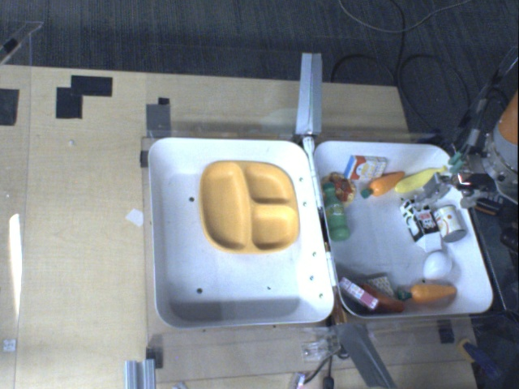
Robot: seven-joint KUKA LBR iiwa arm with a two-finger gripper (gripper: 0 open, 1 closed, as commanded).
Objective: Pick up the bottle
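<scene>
The bottle point(334, 214) is green and lies along the left wall of the right bin point(478, 298), next to the divider between the two bins. My gripper point(451, 177) hangs over the bin's upper right corner, beside the tip of a yellow banana point(420, 180). It is far to the right of the bottle, with most of the bin's floor between them. The arm's orange band point(511, 128) shows at the right edge.
The right bin also holds a carrot point(383, 184), a small printed box point(365, 167), a tin can point(448, 222), a white egg point(436, 263), another carrot point(430, 292) and a pink packet point(359, 292). A yellow divided plate point(247, 206) lies in the left bin point(174, 298).
</scene>
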